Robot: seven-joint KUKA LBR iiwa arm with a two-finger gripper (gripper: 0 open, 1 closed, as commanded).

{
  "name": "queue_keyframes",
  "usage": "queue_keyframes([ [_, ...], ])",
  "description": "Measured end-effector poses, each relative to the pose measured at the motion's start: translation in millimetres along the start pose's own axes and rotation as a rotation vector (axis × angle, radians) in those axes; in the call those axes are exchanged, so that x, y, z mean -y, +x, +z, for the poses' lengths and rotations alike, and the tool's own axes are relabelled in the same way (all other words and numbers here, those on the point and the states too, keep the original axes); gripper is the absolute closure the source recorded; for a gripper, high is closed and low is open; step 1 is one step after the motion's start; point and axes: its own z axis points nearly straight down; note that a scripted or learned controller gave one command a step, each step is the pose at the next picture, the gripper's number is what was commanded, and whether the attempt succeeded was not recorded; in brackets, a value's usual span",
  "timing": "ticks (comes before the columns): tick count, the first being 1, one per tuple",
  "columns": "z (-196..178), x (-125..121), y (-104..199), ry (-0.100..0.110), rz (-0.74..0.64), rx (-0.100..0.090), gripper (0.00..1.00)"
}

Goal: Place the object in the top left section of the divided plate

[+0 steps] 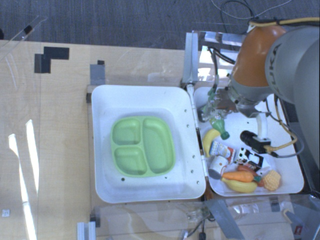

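The gripper (216, 110) sits low in the right bin (295, 181) by a green bottle (220, 126); its grip can't be made out; the green plate (143, 147) lies in the left bin (102, 134).

arm (280, 59) cut off at the right edge (its gripper (216, 106) half hidden).

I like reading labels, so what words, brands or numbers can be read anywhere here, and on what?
None can be read.
Small carton: coloured print, too blurred.
Black-and-white pack: pattern, no legible text.
Grey arm: dark marking at its edge, cut off and unreadable.
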Motion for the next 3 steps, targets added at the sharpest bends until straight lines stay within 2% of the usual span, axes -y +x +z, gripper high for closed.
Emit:
queue_keyframes([
  [1,0,65,-15,0.002,0.142,0.0,1.0],
  [2,-26,28,66,0.002,0.109,-0.001,1.0],
  [3,-17,19,126,0.001,-0.072,-0.001,1.0],
])
